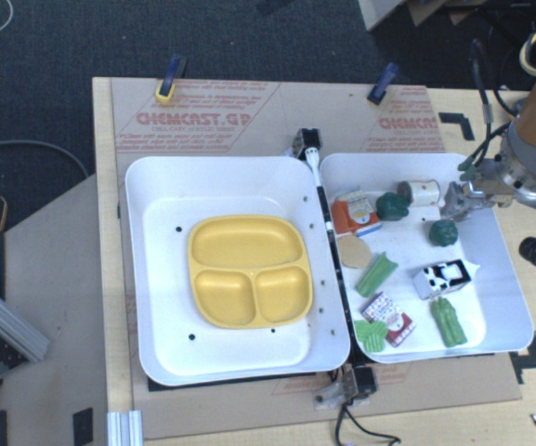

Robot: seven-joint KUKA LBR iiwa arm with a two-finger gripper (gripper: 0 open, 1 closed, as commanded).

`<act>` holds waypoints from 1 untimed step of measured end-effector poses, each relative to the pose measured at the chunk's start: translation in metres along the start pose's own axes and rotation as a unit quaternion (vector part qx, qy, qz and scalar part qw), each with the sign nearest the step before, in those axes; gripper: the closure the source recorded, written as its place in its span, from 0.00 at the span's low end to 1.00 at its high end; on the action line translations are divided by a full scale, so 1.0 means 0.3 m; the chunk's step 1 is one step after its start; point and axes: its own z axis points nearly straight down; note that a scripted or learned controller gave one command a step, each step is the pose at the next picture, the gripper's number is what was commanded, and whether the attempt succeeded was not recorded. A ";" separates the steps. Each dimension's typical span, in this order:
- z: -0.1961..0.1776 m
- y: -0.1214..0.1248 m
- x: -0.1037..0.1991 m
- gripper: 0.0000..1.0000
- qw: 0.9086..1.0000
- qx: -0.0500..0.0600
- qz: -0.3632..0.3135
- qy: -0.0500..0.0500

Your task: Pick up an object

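Note:
My gripper [457, 202] hangs over the upper right part of the right bin [509, 277], at the end of the arm that reaches in from the right. Just below it lies a dark green round object [443, 233]. To its left lie a white cylinder [423, 192] and another dark green lump [392, 204]. Nothing shows as held in the gripper.
The right bin also holds an orange box [354, 216], a tan piece [355, 250], a green block [376, 274], a black-and-white cow toy [444, 278], a green pickle [450, 323] and a red-and-white packet [390, 325]. A yellow divided plate [249, 269] lies in the left bin [151, 249].

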 end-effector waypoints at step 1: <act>0.015 0.136 0.144 1.00 1.000 0.002 -0.002 0.001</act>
